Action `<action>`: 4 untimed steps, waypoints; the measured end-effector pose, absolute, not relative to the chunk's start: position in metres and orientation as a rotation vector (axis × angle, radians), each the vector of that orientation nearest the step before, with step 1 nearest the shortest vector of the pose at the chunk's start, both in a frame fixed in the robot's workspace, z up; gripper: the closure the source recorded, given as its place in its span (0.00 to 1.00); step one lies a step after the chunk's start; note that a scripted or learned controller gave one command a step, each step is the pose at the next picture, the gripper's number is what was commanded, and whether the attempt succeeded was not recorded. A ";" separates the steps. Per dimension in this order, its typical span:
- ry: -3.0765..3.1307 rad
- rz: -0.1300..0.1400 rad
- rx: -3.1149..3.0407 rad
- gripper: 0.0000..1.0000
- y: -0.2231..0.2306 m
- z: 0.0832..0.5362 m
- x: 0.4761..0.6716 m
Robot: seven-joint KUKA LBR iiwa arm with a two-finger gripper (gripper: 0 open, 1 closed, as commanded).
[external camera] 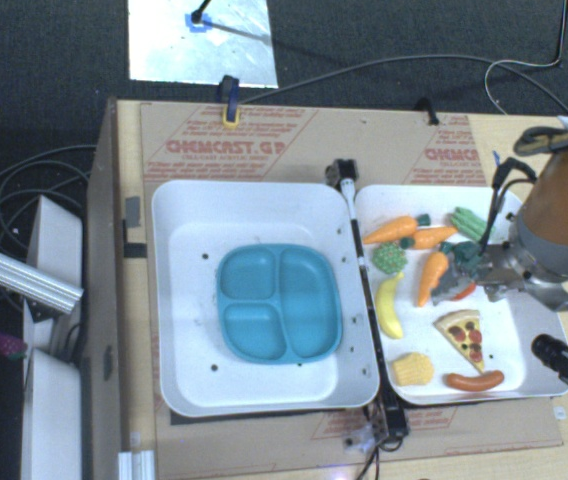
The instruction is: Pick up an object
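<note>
The right white bin (524, 363) holds several toy foods. Two orange carrots (389, 231) (432, 237) lie at its back left, and a third carrot (430, 276) stands slanted in the middle. Around them are a green broccoli (390, 259), a yellow banana (390, 306), a pizza slice (462, 334), a sausage (473, 379), a yellow corn piece (412, 369) and a green vegetable (469, 222). My gripper (456, 284) reaches in from the right, low in the bin's middle, just right of the slanted carrot. A small red piece (468, 292) shows under it.
The left white bin (184, 268) holds a blue divided plate (279, 303). A ridge (359, 268) separates the two bins. The arm's grey and orange body (564, 218) covers the right bin's far right side. Cables trail over the floor behind the bench.
</note>
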State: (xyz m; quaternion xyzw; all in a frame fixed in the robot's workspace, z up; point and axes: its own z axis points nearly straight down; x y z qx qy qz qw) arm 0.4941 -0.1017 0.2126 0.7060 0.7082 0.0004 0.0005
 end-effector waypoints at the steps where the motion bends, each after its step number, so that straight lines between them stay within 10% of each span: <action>1: 2.224 0.002 2.217 0.00 -0.127 0.166 0.603; 3: 2.222 0.001 2.219 0.00 -0.129 0.085 0.553; 4: 2.244 -0.027 2.230 0.00 -0.143 0.080 0.637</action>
